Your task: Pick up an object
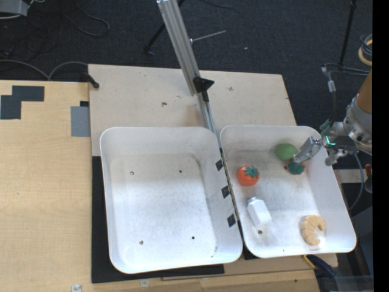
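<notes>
Tool (pixel 313 149) jaws spread, empty, at right bin's (pixel 340 205) far-right rim | green ball (pixel 285 151) just beside | centre over ball, descend straight, then close

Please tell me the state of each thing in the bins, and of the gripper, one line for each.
Green ball: resting in the right bin, near its far wall.
Tomato: lying by the divider.
White block: lying flat, untouched.
Croissant: lying in the near right corner.
Gripper: low beside the green ball, grip unclear.
</notes>
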